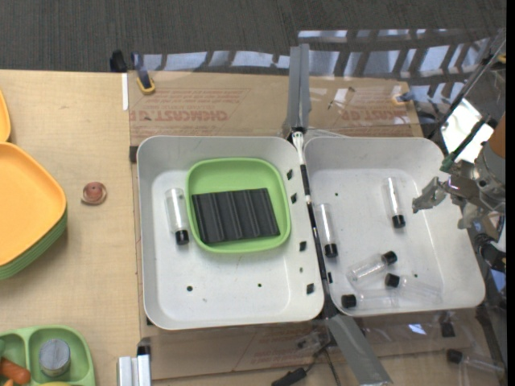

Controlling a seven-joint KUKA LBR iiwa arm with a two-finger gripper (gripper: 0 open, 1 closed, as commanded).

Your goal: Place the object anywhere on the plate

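A green square plate [239, 170] sits in the left bin [233, 296], and a dark ridged slab [237, 215] lies flat on it. A clear vial with a black cap [176, 214] lies on the bin floor just left of the plate. My gripper [445, 210] hovers over the right edge of the right bin [362, 159], far from the plate. Its fingers are spread, with nothing between them. Several more clear vials lie in the right bin; the nearest one [394, 202] is just left of my gripper.
Other vials [326, 230] [372, 267] are scattered along the right bin's left side and front. Orange plates [28, 207] are stacked at the far left of the bench. A small red knob [94, 191] and a green divided tray [40, 359] are there too.
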